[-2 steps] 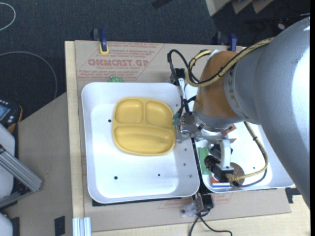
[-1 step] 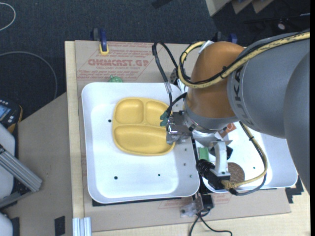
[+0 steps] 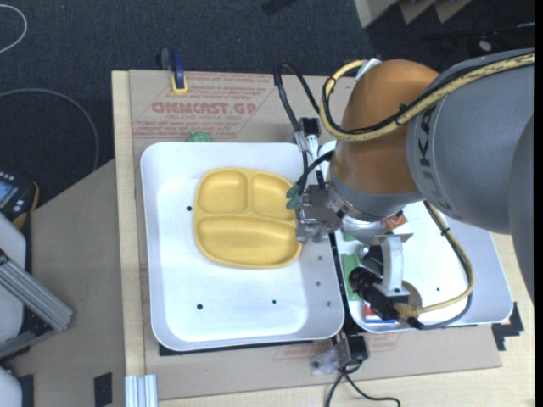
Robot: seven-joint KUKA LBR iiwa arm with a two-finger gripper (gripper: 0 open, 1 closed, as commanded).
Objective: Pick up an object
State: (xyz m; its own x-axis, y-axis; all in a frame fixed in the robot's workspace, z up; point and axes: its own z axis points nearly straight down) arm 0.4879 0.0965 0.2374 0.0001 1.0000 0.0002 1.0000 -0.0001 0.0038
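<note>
Yellow divided plate [image 3: 242, 219] lies flat in left bin [image 3: 170, 287]; gripper [image 3: 310, 214] sits at its right rim, probably lining up an edge grab. Can't tell jaw state, wrist hides it.

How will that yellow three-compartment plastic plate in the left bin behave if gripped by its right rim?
The yellow three-compartment plastic plate looks moulded and rigid, so it probably lifts in one piece without flopping. Its surface looks smooth and glossy, so a rim grip may slip. It is wide and shallow, so held at one edge it would likely tilt. The end effector sits at its right rim.
</note>
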